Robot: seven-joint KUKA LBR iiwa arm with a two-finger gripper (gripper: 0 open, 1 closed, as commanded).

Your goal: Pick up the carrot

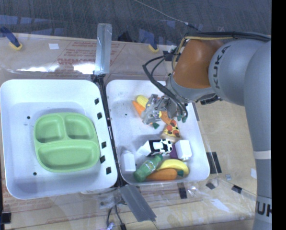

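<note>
A: Where does the arm [238,75] stand?
B: Over the right bin [115,128], gripper [154,111] low at the top end; finger state I cannot tell.
A: And the carrot [163,175]?
B: Unpicked, at the bottom wall under the banana [174,165]. The grasp remains.

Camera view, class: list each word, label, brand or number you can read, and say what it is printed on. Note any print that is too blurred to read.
"KUKA" – on the grey arm, on the round joint beside the orange band.
"KU" – letters cut off by the frame's lower edge, low on the same arm.
Red print on the clear sheet behind the left bin – too blurred and mirrored to read.
</note>
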